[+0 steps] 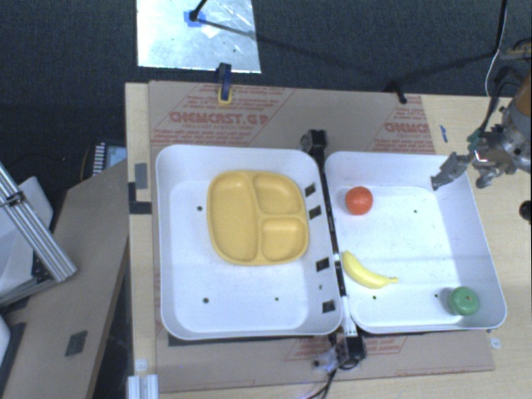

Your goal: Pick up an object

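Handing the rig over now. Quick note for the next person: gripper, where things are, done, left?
Gripper: above the right bin's far right corner, nothing between its fingers; can't tell open or shut.
Right bin: tomato far left, banana near left, green fruit near right corner.
Left bin: yellow divided plate, middle.
Done: nothing picked.
Left: the whole pick; all three fruits lie untouched.

Below my grey gripper (462, 168), the bin (474, 248) is white. Nearest me sits an orange-red tomato (358, 200), further off a yellow banana (366, 273) and a green apple (464, 300). Beyond, another white bin (179, 248) holds a yellow divided plate (257, 217).
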`<act>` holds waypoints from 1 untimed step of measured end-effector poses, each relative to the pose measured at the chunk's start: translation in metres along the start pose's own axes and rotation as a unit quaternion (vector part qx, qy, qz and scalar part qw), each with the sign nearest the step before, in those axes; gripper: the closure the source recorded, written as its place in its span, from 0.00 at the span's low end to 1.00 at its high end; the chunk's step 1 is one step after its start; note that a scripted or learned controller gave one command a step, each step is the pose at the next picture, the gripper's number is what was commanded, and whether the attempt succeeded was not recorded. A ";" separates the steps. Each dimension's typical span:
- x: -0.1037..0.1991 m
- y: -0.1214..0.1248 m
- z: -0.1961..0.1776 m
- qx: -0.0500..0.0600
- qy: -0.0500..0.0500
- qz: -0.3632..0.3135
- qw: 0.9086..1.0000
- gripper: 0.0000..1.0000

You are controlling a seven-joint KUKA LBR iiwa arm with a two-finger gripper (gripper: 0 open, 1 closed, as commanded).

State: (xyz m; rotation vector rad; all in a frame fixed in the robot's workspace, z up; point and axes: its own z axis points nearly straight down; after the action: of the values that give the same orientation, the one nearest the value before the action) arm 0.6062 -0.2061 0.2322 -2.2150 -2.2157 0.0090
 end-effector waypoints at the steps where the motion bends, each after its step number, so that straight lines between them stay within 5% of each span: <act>1: 0.001 0.003 -0.007 -0.006 -0.001 -0.002 1.000 0.00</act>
State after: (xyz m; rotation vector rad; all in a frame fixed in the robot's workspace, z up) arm 0.6087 -0.2053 0.2394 -2.2182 -2.2264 -0.0006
